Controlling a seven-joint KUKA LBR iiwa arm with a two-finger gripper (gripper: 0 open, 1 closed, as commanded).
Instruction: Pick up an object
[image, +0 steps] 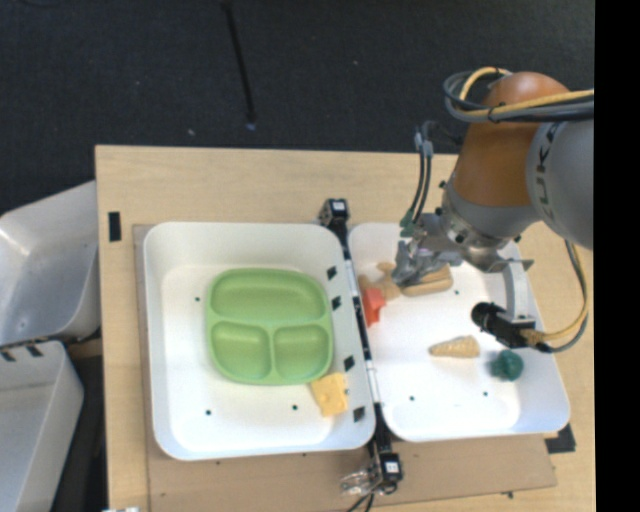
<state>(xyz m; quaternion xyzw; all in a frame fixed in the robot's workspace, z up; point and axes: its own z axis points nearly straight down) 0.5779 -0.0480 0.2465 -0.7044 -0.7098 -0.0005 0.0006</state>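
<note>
**Gripper low over tan piece in right bin; grip state unconfirmed**

Nearest the camera, at the lower edge of the left white bin (160, 330), you have a small yellow wedge-shaped block (329, 394) lying beside the divided green plastic plate (269, 325) that fills the bin's centre.

Right white bin (450, 415) contents: a small red-orange piece (373, 303) against its left wall, a cream cone-shaped item (455, 348) near the middle, a dark green round object (506, 366) to the lower right, and a flat tan bread-like piece (428, 283) in the upper part of the frame's right half.

Your gripper (418, 262) sits directly over the tan piece, apparently touching or just above it. Whether it is clenched or released cannot be told from this angle, and no object is seen held.

Judgement: the tan piece looks light, rigid and low-lying. Take it across its narrow width; a flat item may slip or pivot against the bin floor.
</note>
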